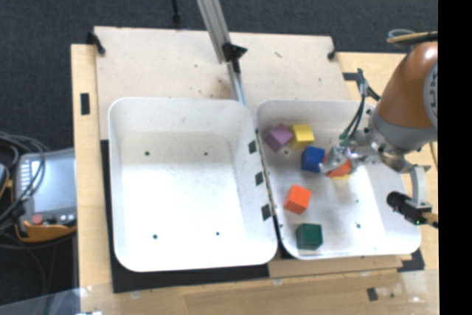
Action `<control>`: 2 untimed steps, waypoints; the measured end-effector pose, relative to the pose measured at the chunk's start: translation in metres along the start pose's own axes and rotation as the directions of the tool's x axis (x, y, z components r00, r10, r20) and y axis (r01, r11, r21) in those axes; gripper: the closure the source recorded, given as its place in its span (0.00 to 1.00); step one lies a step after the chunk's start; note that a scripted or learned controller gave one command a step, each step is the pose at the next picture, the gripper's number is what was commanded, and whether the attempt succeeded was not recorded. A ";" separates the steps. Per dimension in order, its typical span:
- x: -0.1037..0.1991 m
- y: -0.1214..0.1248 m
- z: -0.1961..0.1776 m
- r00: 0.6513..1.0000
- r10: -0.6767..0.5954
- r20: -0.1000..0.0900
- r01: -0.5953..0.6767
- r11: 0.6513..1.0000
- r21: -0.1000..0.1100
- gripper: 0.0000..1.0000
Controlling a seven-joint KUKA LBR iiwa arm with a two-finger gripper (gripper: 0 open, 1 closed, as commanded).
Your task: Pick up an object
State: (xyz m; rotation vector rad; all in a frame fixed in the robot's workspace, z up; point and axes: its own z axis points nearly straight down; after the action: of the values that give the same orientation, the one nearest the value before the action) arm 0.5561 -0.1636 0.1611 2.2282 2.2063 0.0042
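Observation:
My gripper [338,164] hangs over the middle of the right bin [383,232], with the arm coming in from the right. A small red-orange block [340,171] sits between its fingertips, and the gripper is shut on it. Just left of the gripper lies a blue cube [313,158]. At the bin's back left, a yellow cube [303,134] and a purple cube [279,137] rest side by side. An orange cube [298,198] lies lower down towards the left wall, and a dark green cube [310,236] sits near the front rim.
The left bin [125,158] stands beside the right one, their walls meeting in the middle. A slanted metal rail [210,7] rises from behind the bins. A grey control box [40,188] with cables sits off the bench at the left.

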 end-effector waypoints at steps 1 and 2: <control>-0.002 0.002 -0.045 1.000 -0.011 0.000 0.011 1.000 0.000 1.00; 0.053 0.008 -0.056 1.000 -0.018 -0.004 0.018 1.000 0.002 1.00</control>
State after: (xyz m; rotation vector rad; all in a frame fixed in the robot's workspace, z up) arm 0.5647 -0.1104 0.2172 2.2114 2.2291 0.0054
